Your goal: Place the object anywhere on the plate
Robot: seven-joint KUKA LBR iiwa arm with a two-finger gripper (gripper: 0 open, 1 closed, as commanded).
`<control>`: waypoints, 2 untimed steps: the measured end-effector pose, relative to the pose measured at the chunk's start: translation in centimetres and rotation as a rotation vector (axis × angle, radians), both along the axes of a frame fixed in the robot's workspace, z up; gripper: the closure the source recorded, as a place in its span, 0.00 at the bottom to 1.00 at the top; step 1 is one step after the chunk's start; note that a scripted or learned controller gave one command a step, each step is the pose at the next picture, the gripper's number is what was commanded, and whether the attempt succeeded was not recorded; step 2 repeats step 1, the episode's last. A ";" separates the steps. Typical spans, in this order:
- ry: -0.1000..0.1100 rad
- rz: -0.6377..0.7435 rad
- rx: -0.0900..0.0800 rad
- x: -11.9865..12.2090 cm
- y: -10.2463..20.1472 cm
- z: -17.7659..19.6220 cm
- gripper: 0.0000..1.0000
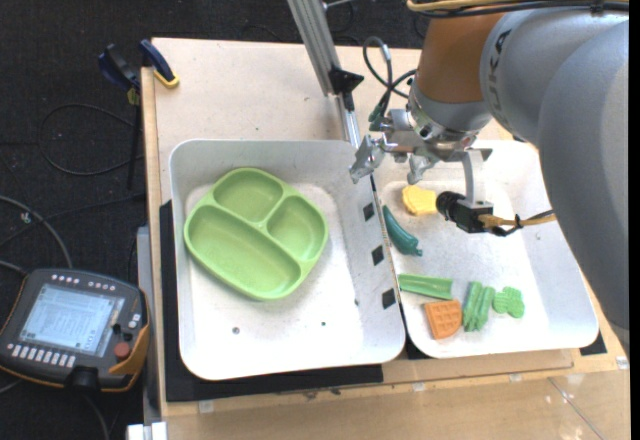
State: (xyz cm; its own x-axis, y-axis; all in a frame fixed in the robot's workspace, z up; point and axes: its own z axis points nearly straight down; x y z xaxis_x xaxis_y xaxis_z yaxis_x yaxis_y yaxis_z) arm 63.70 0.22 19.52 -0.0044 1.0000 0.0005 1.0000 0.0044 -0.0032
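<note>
The grey arm with its orange band hangs over the right-hand white bin (560,313), its claw (420,166) pointing down near the bin's back left corner. Whether the claw is wide or narrow cannot be told from this angle.

Just below the claw, almost touching its tips, lies a small yellow object (420,199), smooth and rounded like moulded plastic. A dark teal curved piece (401,232), pod-shaped, lies just beyond it. Further from the claw sit a flat green strip (425,285), an orange waffle-textured wedge (443,319) and a ribbed green piece (477,307) beside a knobbly green one (511,302).

The plate (256,231), glossy light green plastic with three compartments, lies well apart to the claw's left, in the other bin (200,343).
</note>
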 end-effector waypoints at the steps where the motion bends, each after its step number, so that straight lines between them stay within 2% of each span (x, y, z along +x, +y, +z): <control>1: -0.006 -0.005 -0.002 2.4 -1.6 0.3 0.00; 2: -0.006 -0.005 -0.002 2.4 -1.6 0.3 0.00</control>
